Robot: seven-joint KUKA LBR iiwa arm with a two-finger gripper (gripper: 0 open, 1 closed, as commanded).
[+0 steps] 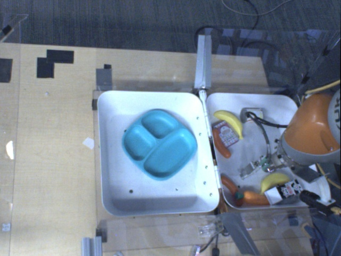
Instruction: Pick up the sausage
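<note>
Reddish sausage [229, 184] in right bin [277, 101], lying diagonally, upper-left to lower-right

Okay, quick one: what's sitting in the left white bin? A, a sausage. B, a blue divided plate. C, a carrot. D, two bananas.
B: the left bin holds a blue divided plate, while the bananas, the carrot and the sausage all lie in the right bin.
</note>
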